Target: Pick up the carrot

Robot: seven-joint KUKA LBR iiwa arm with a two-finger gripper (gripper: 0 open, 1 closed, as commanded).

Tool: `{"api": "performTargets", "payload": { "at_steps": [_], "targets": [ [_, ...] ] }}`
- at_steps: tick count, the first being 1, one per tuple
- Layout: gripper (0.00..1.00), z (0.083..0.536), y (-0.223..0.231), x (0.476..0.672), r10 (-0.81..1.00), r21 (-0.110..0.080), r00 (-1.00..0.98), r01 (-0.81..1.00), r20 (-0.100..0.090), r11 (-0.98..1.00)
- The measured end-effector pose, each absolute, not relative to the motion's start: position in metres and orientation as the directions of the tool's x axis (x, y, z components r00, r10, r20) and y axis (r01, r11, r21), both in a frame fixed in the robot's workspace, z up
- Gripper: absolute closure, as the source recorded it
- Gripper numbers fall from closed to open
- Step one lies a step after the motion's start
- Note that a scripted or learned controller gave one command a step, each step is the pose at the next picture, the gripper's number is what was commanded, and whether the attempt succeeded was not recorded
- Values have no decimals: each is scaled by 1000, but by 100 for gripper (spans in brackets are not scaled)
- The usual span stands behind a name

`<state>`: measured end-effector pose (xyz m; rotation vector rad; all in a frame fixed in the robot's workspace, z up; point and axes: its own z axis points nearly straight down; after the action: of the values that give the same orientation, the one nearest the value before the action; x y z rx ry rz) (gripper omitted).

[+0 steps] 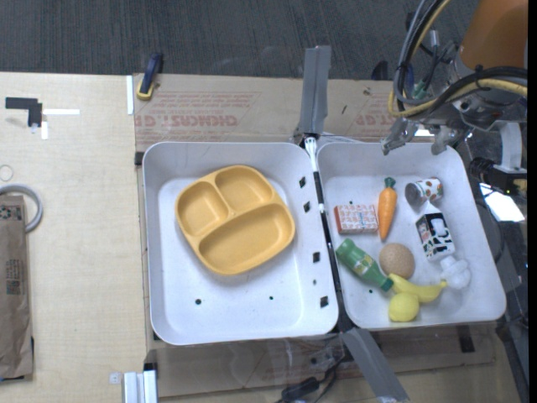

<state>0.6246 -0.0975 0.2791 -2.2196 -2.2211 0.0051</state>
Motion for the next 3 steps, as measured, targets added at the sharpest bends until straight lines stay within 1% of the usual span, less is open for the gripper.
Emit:
{"api": "performTargets", "payload": {
  "at_steps": [1, 2, 3],
  "targets": [
    [0, 281, -115, 605, 997, -3, -76, 997, -1, 76],
    [0, 159, -154, 625, 1000, -3, -2, 1000, -2, 2],
    [0, 91, -127, 637, 995, -2, -100, 995, -1, 100]
  ]
}}
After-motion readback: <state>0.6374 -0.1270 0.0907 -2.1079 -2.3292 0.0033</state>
